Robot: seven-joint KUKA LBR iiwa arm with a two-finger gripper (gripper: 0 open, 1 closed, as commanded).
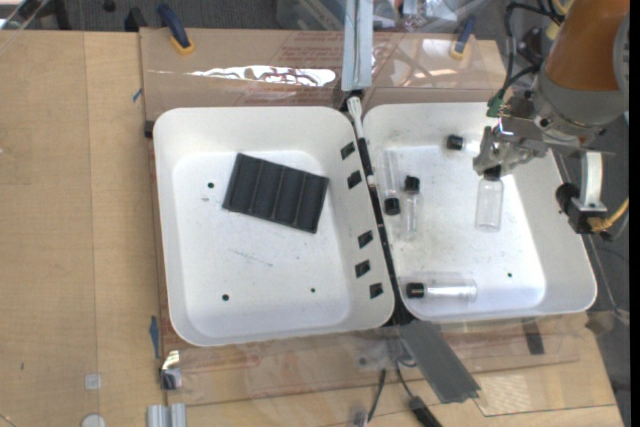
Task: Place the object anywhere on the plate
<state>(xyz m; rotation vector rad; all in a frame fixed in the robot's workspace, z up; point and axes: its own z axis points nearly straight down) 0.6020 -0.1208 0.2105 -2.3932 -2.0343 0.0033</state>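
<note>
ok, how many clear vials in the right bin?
4: one vial at the front, two near the divider, one under the hand. More may be hidden.

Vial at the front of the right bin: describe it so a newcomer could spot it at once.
Start at the right bin, the one the gripper hangs over. Go to its near edge: a clear vial lies there on its side, black cap pointing toward the left bin. The other vials sit further back, and this is the one alone at the front, lying crosswise.
</note>
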